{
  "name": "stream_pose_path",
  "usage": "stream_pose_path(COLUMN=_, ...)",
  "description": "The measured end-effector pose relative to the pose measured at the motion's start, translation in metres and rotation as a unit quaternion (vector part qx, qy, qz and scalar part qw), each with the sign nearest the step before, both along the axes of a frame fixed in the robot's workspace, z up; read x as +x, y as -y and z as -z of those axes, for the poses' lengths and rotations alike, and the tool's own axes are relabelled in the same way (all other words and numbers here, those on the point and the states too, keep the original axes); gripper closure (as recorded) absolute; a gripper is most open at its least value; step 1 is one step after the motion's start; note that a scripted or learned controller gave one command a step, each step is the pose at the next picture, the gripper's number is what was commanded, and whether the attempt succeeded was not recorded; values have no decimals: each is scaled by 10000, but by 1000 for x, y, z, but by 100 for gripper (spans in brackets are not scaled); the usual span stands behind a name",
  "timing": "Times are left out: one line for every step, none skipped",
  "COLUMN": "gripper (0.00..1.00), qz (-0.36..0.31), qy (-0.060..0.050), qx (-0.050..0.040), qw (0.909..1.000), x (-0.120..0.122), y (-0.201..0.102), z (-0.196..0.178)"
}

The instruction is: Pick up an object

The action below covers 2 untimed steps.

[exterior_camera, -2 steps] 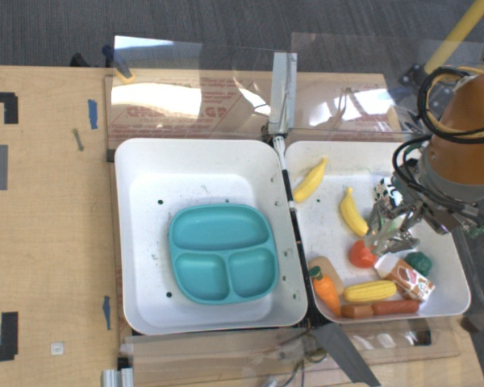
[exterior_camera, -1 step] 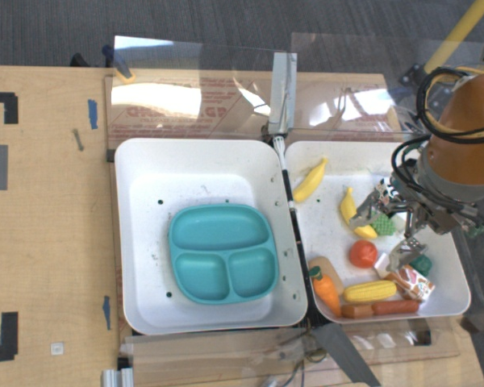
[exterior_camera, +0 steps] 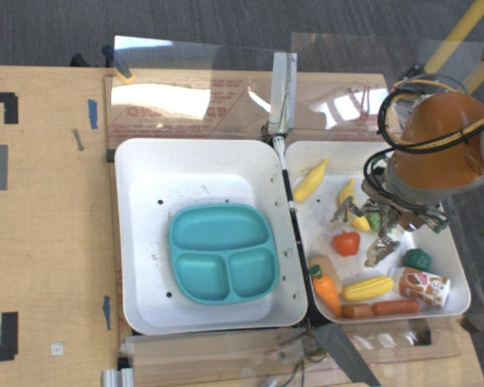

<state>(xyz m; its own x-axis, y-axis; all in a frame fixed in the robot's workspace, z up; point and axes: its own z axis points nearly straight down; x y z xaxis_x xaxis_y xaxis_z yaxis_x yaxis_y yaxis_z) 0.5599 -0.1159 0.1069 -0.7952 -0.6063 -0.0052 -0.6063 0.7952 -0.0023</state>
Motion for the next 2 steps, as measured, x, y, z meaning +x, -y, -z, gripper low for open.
stream_pose_path(gripper=0, qz=45, qy=24, qx=-1, qw=10000, x=-14, y=-1, z=18)
stream_pose_path(gripper=100, qz=45, qy=74, qx=8, qw=10000, x=-10, y=-4, z=6)
